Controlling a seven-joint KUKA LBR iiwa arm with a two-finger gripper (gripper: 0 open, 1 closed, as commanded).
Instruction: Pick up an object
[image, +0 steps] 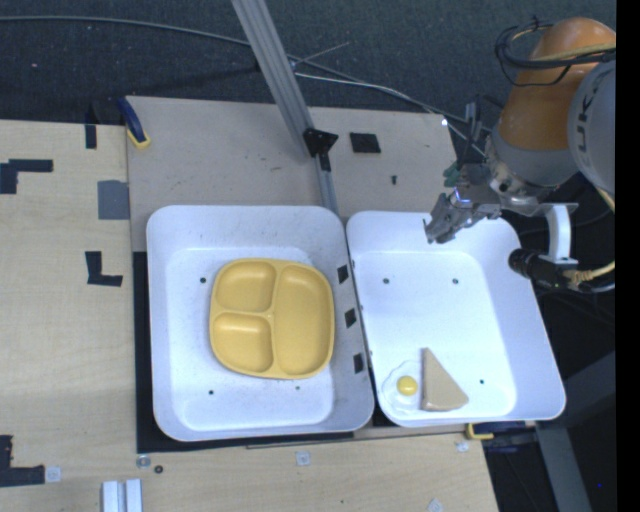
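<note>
From the camera above the desk (240, 150), I see my arm (560, 90) reaching in from the right, grey with its orange band, and my gripper (441, 229) hanging over the far rim of the right bin (520, 330). I cannot tell whether it is open or closed from this angle, and nothing shows between its tips. The things I could pick lie at the near end of that same bin, well apart from my gripper: a tan wedge (438, 383) and, just beside it to the left, a small yellow ball (406, 385) on a white disc. The left bin (170, 300) holds a yellow divided plate (271, 318) with three compartments, lying flat near its middle
</note>
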